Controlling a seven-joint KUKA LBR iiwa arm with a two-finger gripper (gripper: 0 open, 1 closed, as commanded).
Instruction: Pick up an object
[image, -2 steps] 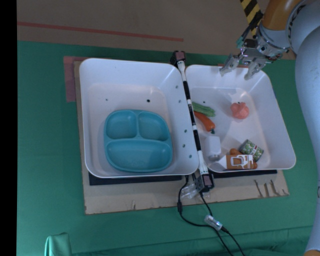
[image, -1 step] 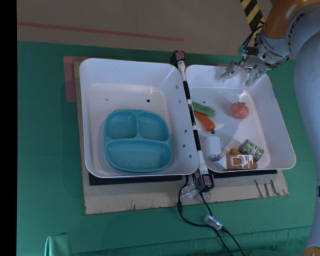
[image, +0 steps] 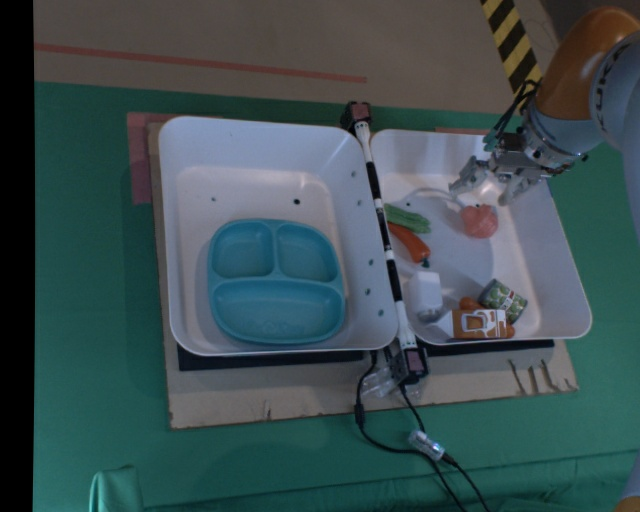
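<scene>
Claw (image: 490, 188) hangs spread open, gripping nothing, just above pink ball (image: 480, 221).

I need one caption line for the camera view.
Open gripper above a pink object in the right bin.

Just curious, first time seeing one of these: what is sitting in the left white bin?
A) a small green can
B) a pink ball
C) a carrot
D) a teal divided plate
D: the teal divided plate lies alone in the left bin; the food toys are in the right bin.
</scene>
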